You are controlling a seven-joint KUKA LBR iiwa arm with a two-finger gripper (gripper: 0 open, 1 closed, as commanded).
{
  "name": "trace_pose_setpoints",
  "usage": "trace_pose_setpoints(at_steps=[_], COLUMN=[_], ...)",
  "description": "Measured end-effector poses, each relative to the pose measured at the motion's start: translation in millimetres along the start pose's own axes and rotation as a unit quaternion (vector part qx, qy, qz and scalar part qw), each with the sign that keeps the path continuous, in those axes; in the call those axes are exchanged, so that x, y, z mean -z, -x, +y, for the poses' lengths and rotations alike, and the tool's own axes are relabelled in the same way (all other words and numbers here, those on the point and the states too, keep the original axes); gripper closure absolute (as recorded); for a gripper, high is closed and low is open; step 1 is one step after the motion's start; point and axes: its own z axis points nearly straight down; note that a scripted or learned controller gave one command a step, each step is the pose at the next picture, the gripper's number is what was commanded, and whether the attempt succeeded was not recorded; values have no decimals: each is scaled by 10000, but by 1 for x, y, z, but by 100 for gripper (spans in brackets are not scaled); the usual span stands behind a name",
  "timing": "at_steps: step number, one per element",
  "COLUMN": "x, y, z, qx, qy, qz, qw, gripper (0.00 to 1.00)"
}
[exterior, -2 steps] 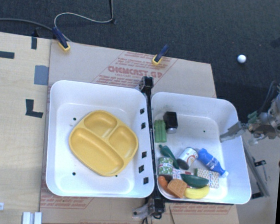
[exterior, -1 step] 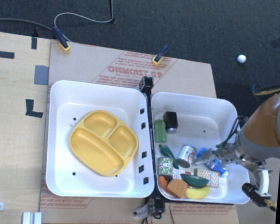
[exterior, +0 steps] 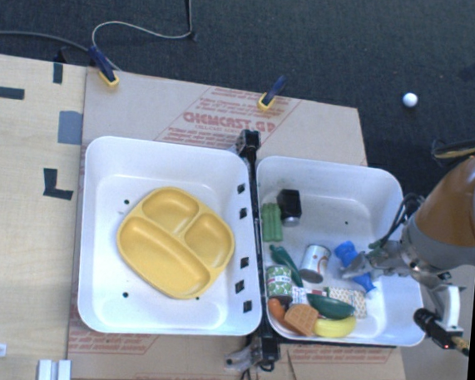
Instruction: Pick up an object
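**Claw parked over the right bin, nearest pickable thing is the blue piece right at its tip**

So the claw (exterior: 364,268) is down inside the right bin (exterior: 388,184), coming in from the bin's right wall with the grey-and-orange arm (exterior: 452,218) behind it; I honestly can't tell whether it's spread or pinched, the tip is a dark blur against the blue stuff; nothing I can see is clearly held, so I wouldn't call this a grab yet.

The relation that matters: the blue object (exterior: 347,254) sits touching or just beside the claw tip, on the side away from the arm; there's a second bit of blue (exterior: 366,282) just beside the tip toward the bin's near edge; can't say if they're one thing or two.

Everything else is further out from the claw, away from the arm:
- silver can (exterior: 315,260) just past the blue object, lying on its side
- black block (exterior: 289,204) well beyond, toward the far wall
- green bar (exterior: 270,222) against the divider, long axis running along it
- the pile of banana (exterior: 334,327), dark green veg (exterior: 331,307) and cookie-ish thing (exterior: 299,319) off toward the near edge

My guess is the blue object is the target since it's basically at the tip; the move is a tiny nudge, not a reach; risk is clipping the can.

The yellow plate (exterior: 176,242) in the left bin (exterior: 101,214) is well apart across the surface.
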Motion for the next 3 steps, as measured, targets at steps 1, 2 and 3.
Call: trace_pose_setpoints(at_steps=[1,2,3], x=[101,149,145], y=[-73,-125,-200], z=[53,-3,-22], qx=[14,10,13], qy=[22,8,6], qz=[-8,-7,-7], qw=[10000,10000,10000], gripper=[100,100,100])
